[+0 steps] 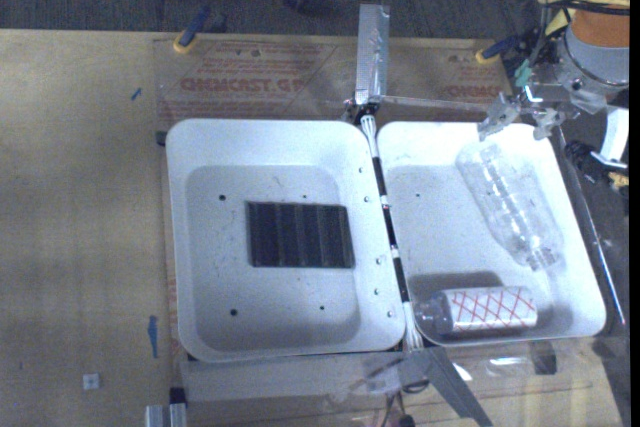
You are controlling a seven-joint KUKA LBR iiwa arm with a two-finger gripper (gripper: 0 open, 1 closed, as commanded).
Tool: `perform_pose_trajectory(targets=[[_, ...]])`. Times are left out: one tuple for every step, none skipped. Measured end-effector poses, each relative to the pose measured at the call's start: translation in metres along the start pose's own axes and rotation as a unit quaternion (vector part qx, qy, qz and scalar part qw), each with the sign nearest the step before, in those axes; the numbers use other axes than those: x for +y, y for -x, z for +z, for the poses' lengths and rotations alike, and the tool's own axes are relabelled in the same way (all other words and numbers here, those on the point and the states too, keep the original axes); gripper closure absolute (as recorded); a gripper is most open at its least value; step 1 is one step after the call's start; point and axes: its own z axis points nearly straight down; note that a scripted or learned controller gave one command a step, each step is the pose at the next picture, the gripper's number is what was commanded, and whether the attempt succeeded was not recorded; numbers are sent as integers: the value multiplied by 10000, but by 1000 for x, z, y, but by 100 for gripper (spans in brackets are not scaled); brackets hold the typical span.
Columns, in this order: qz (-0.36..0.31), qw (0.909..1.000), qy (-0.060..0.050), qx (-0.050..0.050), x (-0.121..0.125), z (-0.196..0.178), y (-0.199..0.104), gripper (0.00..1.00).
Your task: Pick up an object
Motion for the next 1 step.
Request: perform_pose_trajectory(targets=[[542, 9985, -1, 0, -64, 54, 6, 0]])
